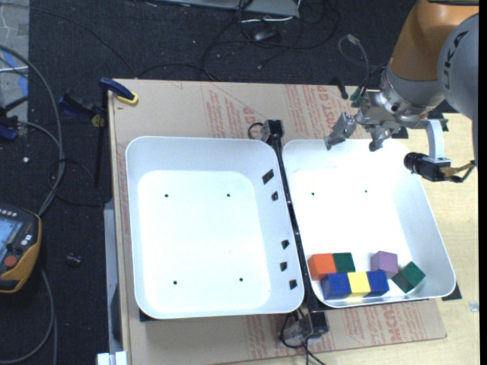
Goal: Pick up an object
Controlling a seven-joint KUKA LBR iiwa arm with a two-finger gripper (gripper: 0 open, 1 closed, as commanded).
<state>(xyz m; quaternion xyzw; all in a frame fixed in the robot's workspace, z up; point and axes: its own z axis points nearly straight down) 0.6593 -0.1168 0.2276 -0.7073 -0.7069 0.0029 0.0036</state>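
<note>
Up above the right shallow white bin's far rim, the two-finger gripper is hanging spread open, gripping nothing; small coloured blocks are sitting clustered at the near edge.

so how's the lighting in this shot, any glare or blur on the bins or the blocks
In the camera view, the two white bins look bright and nearly washed out; the blocks stay sharp, colours distinct, with small soft shadows; the tool is slightly soft; the dark floor at left is dim.
</note>
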